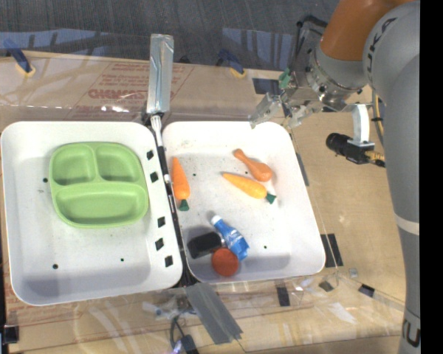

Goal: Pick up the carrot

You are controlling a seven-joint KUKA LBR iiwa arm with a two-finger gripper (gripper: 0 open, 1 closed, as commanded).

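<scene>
Two carrots lie in the right bin. One orange carrot lies along the left wall, its green end toward the front. A paler carrot lies near the middle, green end pointing right. My gripper hangs over the bin's far right corner, well behind both carrots. Its fingers are spread open with nothing between them.
An orange drumstick-shaped toy lies just behind the paler carrot. A blue tube, a black block and a red ball sit near the front wall. The left bin holds a green divided plate.
</scene>
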